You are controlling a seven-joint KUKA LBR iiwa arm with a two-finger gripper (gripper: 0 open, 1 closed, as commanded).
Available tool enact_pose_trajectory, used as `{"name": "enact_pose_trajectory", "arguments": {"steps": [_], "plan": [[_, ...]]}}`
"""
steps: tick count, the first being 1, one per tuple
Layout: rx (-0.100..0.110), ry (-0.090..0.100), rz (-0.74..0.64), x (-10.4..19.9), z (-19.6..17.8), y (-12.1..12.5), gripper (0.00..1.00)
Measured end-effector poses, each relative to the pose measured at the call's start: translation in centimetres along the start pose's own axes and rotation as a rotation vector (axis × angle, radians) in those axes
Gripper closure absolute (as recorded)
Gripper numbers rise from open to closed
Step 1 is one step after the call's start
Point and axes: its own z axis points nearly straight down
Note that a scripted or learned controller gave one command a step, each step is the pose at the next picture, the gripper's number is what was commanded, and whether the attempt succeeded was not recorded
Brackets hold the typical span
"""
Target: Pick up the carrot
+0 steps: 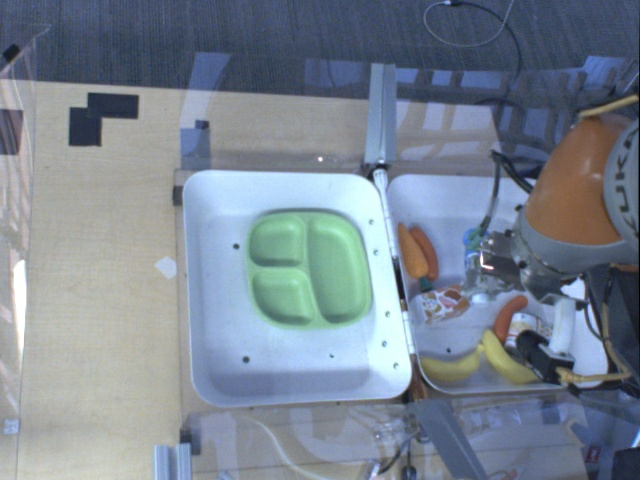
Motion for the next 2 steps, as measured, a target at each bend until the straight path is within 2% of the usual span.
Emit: {"name": "enact_pose_trajectory", "arguments": {"steps": [1,2], "plan": [[-0.007,-0.002,-0.581,-2.4,-4.7,-0.4,1.0],[-0.008,-0.004,-0.858,-5.1,-10.8,0.2,1.0]]}}
